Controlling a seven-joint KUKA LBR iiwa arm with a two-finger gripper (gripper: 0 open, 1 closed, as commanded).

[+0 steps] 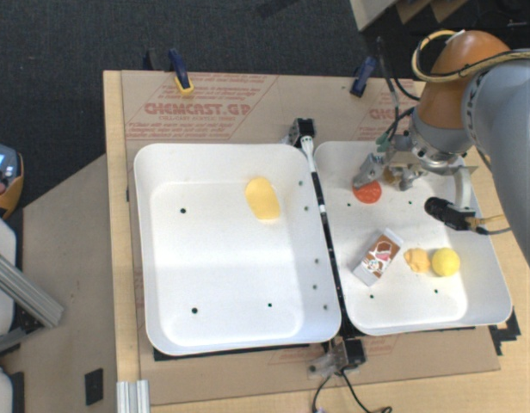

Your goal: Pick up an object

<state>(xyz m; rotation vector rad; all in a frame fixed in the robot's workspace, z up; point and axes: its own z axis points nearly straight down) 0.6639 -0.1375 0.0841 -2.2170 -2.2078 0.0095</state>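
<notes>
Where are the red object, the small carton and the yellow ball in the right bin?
red object (367,193): camera view, its round top.
small carton (378,259): camera view, middle of its printed face.
yellow ball (446,262): camera view, its top.

A grey robot arm (497,101) reaches in from the right, its orange band (450,71) sitting above the wrist. The wrist bends downward and leftward, ending in a two-finger hand (379,172) held low.
</notes>
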